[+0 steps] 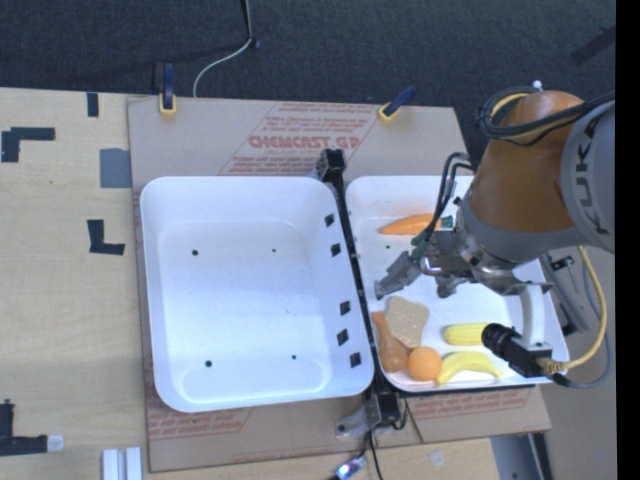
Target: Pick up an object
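Bread slice [407, 320] lies beside orange [424, 364], banana [466, 369] and corn [463, 334].

A wooden bench [60, 298] bears printed cardboard [300, 138], seemingly under both bins [160, 268].

The hand [392, 280] hangs open over the right bin [372, 196], above the bread slice [407, 320].

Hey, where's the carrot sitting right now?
The carrot lies in the right bin, near its far edge, just above the gripper in the camera view.
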Robot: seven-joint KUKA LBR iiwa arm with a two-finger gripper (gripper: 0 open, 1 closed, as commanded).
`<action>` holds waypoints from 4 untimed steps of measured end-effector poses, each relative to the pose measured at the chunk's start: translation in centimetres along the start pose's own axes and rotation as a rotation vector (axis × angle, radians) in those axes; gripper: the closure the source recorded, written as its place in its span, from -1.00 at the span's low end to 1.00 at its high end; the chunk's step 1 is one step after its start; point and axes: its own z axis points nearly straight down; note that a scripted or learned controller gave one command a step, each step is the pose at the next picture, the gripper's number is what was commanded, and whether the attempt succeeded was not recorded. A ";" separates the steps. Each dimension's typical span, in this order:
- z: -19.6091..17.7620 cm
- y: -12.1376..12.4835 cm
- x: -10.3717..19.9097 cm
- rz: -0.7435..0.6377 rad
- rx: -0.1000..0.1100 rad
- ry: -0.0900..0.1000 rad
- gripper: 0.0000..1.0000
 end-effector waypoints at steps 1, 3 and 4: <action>-8.5 4.9 -0.3 -0.001 -0.015 -0.002 -1.00; -24.6 13.3 0.6 0.000 -0.005 -0.003 1.00; -28.9 14.4 6.3 -0.004 -0.010 0.000 1.00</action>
